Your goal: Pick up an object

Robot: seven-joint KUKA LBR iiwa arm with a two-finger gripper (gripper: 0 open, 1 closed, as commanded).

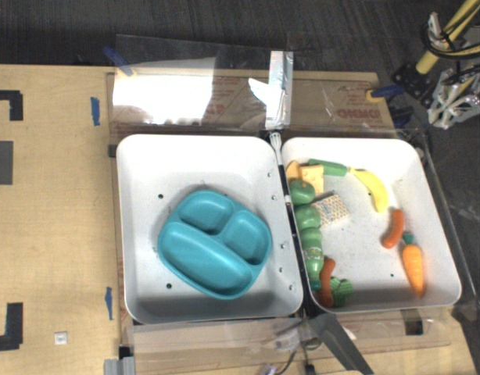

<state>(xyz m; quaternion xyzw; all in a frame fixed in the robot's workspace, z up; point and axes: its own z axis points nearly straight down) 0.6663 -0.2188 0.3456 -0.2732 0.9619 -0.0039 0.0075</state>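
Observation:
The left bin point(138, 170) holds a teal divided plate point(216, 244), lying slightly askew near its middle. Toy food lies scattered in the right bin point(435, 209). A yellow banana point(373, 187) lies near the back, with a green vegetable point(327, 167) to its left. An orange-red sausage shape point(393, 229) and an orange carrot point(413, 266) lie by the right wall. Several green pieces point(306, 219) line the left wall, beside a small speckled block point(331, 208). A red-orange piece point(327, 276) and a green one point(341, 289) sit at the front left corner.
Cardboard and a clear plastic sheet point(193, 92) stand behind the bins, with a taped upright strip point(278, 88) at the divide. Metal parts with yellow cables point(453, 61) sit at the top right. The wooden bench point(44, 209) extends left.

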